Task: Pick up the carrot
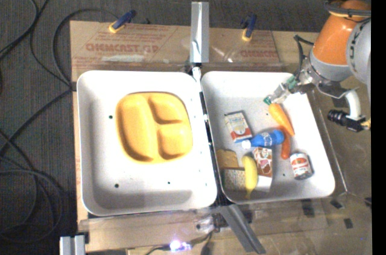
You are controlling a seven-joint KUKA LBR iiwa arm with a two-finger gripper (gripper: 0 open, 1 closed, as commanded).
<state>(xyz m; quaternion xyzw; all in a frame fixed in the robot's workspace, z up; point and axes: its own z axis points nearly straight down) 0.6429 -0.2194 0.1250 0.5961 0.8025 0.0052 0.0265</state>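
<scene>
Carrot [281, 119] lies just below the end effector [278, 94].

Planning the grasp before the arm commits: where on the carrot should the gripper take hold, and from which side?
Probably the upper half of the carrot, coming from above with fingers across its width. It lies slanted in the right bin; its lower end runs toward the blue bottle and can, while the upper end has bare floor beside it. The gripper sits just above that end.
</scene>
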